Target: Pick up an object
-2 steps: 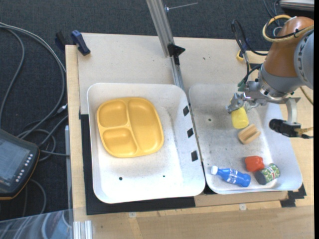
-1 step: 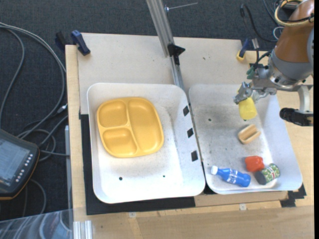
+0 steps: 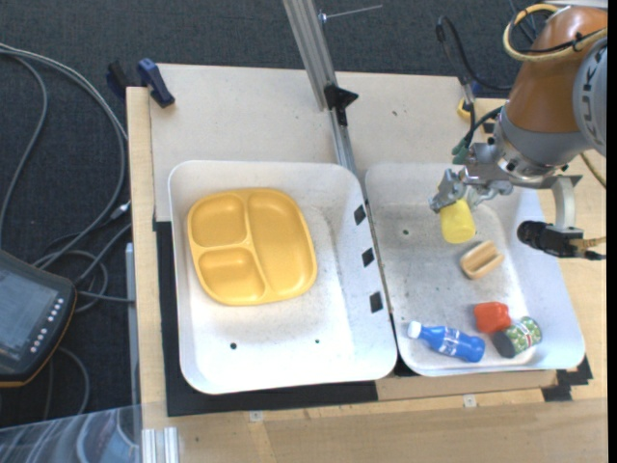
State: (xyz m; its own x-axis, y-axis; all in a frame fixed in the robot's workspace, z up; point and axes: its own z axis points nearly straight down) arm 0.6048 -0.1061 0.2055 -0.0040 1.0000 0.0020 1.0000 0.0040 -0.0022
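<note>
My gripper [image 3: 455,197] hangs over the far part of the right bin [image 3: 420,258], below the orange-banded wrist. Directly under it and touching its tip is a yellow cylinder-shaped object [image 3: 458,224], whose upper end is partly covered by the gripper. Whether that object rests on the bin floor or is lifted is unclear. A tan hot-dog bun toy [image 3: 481,258] lies just beside it toward the front right. Near the front edge lie a blue bottle [image 3: 446,341], a red block [image 3: 491,315] and a green can [image 3: 521,336].
The left bin [image 3: 189,350] carries a yellow divided plate [image 3: 251,246]. A metal pole [image 3: 308,37] rises behind the gap between the bins. Black cables and a black fitting [image 3: 549,236] sit at the right bin's right edge.
</note>
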